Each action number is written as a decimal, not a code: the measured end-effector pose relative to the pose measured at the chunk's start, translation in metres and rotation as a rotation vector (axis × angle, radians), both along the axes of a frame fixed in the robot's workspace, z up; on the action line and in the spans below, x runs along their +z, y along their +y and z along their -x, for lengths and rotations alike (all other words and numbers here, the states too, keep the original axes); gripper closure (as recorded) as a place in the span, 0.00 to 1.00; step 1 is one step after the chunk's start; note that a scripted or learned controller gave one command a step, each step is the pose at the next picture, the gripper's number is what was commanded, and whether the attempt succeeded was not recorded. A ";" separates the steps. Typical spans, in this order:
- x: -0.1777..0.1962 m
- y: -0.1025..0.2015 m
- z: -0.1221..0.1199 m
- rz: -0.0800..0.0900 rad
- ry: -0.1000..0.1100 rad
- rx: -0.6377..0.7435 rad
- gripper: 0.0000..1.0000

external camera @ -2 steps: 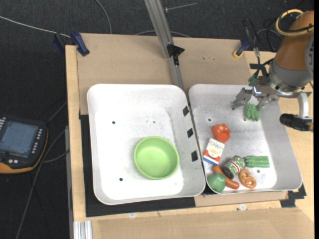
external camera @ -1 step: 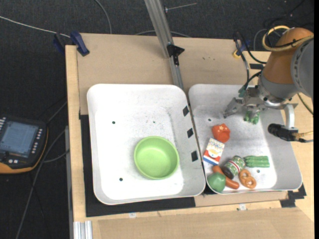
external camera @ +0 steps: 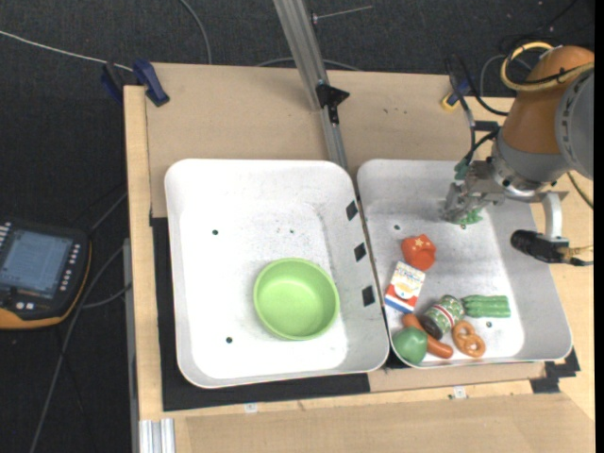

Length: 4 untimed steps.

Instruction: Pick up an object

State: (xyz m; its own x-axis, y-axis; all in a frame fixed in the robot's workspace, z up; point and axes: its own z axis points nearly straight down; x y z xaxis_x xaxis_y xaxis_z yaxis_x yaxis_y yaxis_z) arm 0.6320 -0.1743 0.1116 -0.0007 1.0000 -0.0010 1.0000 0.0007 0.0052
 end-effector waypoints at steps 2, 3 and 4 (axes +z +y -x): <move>0.114 -0.001 0.000 0.000 0.000 0.000 1.00; 0.126 0.049 0.005 -0.002 0.003 0.004 1.00; 0.137 0.100 0.013 -0.002 0.003 0.004 1.00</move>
State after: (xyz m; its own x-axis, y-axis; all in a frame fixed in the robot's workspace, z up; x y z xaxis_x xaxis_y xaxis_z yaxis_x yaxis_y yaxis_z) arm 0.6185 -0.0743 0.2485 -0.0045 1.0000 0.0013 1.0000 0.0045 0.0019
